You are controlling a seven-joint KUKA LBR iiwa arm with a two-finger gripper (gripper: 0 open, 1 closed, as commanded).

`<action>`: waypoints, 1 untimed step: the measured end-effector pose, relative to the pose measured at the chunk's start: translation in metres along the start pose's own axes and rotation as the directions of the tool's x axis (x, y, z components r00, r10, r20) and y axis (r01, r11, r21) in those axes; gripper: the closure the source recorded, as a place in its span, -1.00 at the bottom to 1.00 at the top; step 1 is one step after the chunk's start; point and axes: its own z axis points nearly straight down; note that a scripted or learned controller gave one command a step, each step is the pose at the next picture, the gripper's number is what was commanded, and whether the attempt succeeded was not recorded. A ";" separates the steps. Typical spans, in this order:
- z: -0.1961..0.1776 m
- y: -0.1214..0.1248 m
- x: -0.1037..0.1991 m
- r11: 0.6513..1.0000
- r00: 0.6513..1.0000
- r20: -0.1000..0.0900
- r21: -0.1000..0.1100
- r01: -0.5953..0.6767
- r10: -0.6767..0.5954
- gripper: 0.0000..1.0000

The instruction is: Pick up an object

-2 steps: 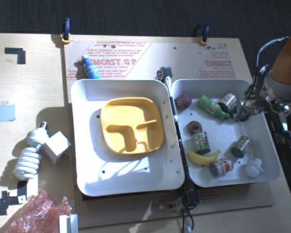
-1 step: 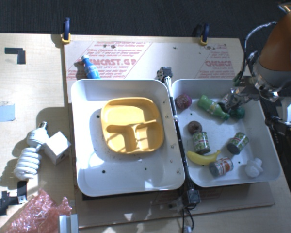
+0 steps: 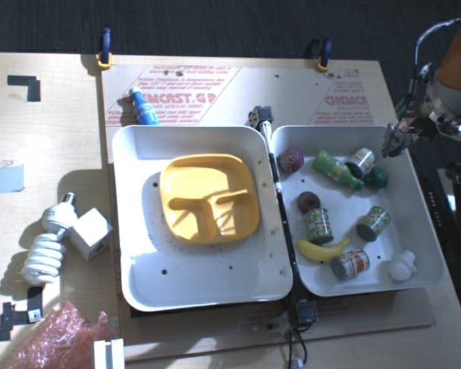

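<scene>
Silver can (image 3: pixel 360 160) lies just beside jaws (image 3: pixel 393 146).

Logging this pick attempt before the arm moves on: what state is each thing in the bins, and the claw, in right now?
Yellow tray: flat in left bin, open side up.
Green bottle: lying on its side, right bin.
Banana: lying flat, whole.
Green can: lying tilted.
Red-labelled can: on its side.
Claw: over right bin's upper right rim, nothing seen in it.
</scene>
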 end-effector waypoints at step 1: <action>0.000 0.000 0.000 1.000 1.000 0.000 0.000 0.000 0.000 -1.00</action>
